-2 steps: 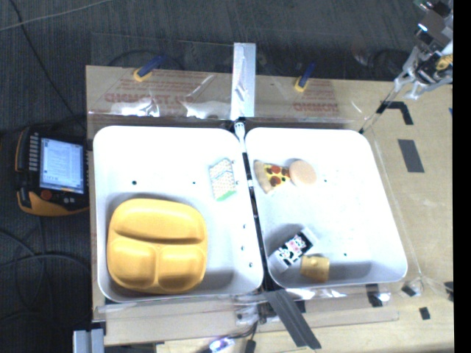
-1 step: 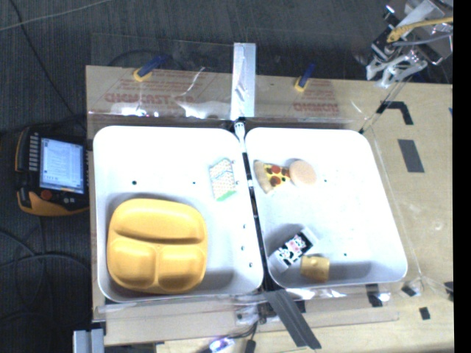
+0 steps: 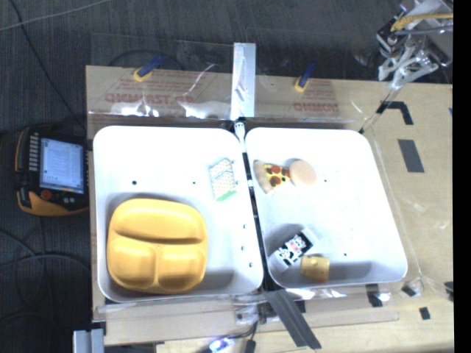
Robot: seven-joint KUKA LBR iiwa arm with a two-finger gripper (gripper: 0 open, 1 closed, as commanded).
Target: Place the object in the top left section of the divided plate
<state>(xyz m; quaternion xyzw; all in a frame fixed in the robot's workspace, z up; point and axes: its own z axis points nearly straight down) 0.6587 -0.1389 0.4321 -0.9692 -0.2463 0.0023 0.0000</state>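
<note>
A yellow divided plate (image 3: 157, 243) lies in the front left of the left bin (image 3: 132, 153). It has one wide section at the back and two smaller ones at the front, all bare. A small green and white packet (image 3: 222, 179) lies in the same bin, behind and to the right of the plate. In the right bin (image 3: 360, 197) are a toy pizza slice (image 3: 271, 175), a round tan bun (image 3: 302, 172), a black and white patterned piece (image 3: 294, 247) and a tan block (image 3: 315, 268). My gripper (image 3: 396, 63) hangs at the far upper right, beyond the bins' back corner and well away from every object.
A handheld control pendant (image 3: 53, 169) lies left of the bench. Clear plastic sheeting held by blue and yellow clips (image 3: 149, 67) runs along the back edge. A vertical metal strip (image 3: 243, 79) stands behind the seam between the bins.
</note>
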